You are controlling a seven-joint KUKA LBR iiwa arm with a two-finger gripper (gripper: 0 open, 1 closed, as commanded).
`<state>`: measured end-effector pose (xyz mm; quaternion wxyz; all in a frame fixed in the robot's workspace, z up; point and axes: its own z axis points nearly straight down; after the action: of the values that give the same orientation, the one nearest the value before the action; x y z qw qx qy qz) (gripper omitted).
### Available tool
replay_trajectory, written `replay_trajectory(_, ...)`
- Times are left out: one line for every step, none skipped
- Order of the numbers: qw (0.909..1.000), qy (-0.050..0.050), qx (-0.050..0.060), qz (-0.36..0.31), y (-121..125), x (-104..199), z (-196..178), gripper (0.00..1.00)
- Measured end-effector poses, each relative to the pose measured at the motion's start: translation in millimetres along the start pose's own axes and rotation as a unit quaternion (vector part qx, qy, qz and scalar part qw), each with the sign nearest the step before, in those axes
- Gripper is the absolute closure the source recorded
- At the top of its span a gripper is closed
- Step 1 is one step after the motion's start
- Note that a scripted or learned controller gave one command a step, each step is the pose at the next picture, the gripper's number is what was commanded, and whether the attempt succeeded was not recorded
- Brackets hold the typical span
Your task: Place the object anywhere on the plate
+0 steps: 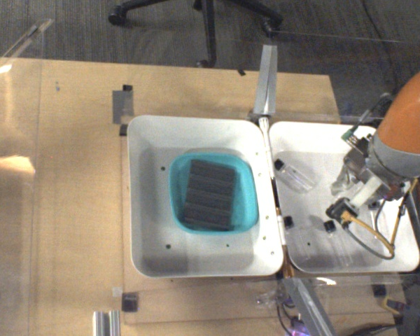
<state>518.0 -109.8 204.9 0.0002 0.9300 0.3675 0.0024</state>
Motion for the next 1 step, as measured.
replay_trajectory(1.0000,0.000,0.000,0.000,-0.1,0.0,0.1,0.00)
